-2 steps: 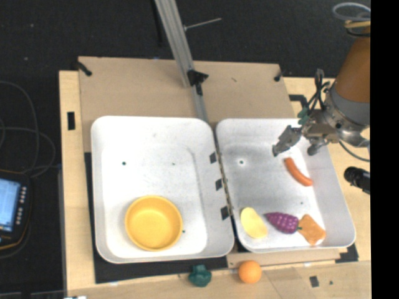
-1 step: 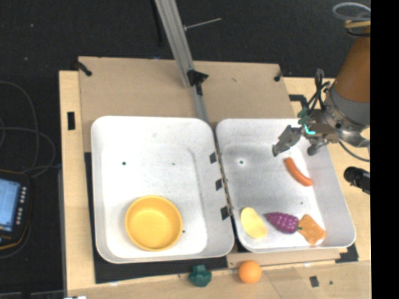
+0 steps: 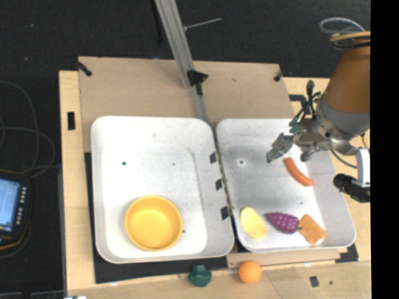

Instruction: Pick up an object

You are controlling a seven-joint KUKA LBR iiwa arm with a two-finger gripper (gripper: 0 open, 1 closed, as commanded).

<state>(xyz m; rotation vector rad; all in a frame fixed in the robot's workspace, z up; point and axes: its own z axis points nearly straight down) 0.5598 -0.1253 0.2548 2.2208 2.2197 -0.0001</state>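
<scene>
My gripper (image 3: 288,156) hangs over the upper right part of the right bin (image 3: 249,142), open, with nothing between its fingers. An orange-red sausage-shaped toy (image 3: 298,171) lies just below and slightly right of the fingertips, apart from them. Along the right bin's front wall lie a pale yellow piece (image 3: 253,222), a purple bunch of grapes (image 3: 282,222) and an orange block (image 3: 312,228). A yellow bowl (image 3: 153,222) sits upright in the left bin (image 3: 124,148) at its front.
An orange ball (image 3: 249,271) and a small green object (image 3: 200,276) rest on the bench in front of the bins. A grey metal post (image 3: 177,36) rises behind the divide between the bins. A tablet (image 3: 11,207) lies far left.
</scene>
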